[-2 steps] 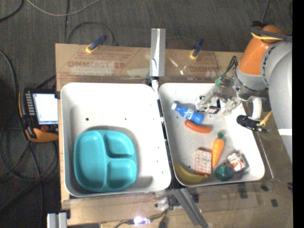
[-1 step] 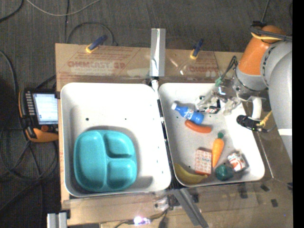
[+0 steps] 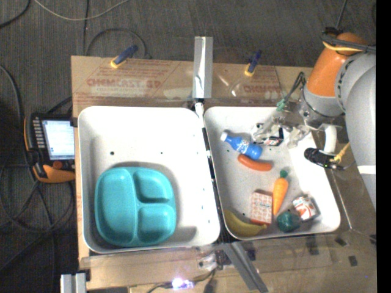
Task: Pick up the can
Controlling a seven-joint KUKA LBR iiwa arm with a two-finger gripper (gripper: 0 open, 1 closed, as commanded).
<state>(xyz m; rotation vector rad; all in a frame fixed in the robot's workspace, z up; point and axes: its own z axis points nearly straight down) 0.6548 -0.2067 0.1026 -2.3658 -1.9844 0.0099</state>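
The can is small, red and silver, and lies on its side in the near right corner of the right bin. My gripper hangs over the far part of that same bin, just right of a blue bottle. It is well away from the can, which lies toward the near edge with nothing touching it from above. The grey arm with its orange band reaches in from the right.
Also in the right bin are an orange sausage, a carrot, a small carton, a banana and a dark green item touching the can. A teal divided plate lies in the left bin.
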